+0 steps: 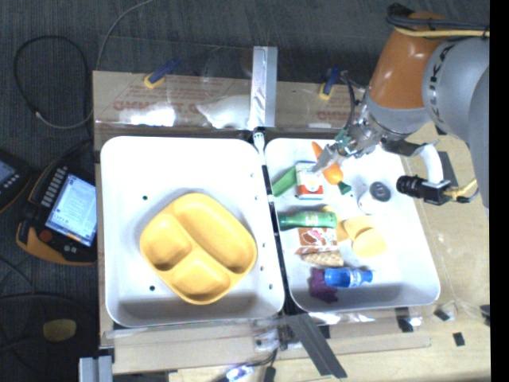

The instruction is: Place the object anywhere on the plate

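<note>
Gripper (332, 156) low over right bin (413, 289), above small carton (308, 180); grip state unclear. Yellow plate (199, 247) in left bin (127, 165). Green tube (306, 219), blue bottle (347, 278), snack packets (318, 237) nearby; labels unreadable.

Even overhead light washes my two shallow white plastic bins (191, 153) nearly featureless; the dark carpeted floor (64, 22) stays dim, and fine detail is soft and grainy.
</note>
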{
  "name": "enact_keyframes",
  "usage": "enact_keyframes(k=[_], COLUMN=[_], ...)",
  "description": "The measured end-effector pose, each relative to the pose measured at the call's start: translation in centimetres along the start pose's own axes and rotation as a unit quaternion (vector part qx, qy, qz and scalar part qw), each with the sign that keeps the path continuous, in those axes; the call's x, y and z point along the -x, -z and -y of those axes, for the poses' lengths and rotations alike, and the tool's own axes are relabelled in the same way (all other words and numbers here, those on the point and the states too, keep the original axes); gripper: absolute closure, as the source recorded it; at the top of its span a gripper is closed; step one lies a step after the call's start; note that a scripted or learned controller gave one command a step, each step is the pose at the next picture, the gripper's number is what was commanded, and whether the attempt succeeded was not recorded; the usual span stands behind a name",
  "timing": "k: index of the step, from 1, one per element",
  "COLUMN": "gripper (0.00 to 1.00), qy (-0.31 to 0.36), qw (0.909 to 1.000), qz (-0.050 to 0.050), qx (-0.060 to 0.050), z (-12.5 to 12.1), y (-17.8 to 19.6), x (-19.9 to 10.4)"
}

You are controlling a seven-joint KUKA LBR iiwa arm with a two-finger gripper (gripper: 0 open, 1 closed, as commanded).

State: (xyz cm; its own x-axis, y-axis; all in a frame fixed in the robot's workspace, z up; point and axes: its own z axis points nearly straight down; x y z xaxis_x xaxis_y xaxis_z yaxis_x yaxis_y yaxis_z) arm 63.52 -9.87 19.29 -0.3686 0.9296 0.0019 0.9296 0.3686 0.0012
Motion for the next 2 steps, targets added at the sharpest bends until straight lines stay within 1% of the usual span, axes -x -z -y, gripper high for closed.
enact_keyframes(k=[1, 2], gripper=[1.0, 1.0], qy=[-0.014, -0.074], qw=[0.9999, 0.9973], qz=[0.0, 0.0], qx=[-0.001, -0.003], z=[4.6, 4.5], y=[-1.0, -1.1], x=[-8.1, -16.3])
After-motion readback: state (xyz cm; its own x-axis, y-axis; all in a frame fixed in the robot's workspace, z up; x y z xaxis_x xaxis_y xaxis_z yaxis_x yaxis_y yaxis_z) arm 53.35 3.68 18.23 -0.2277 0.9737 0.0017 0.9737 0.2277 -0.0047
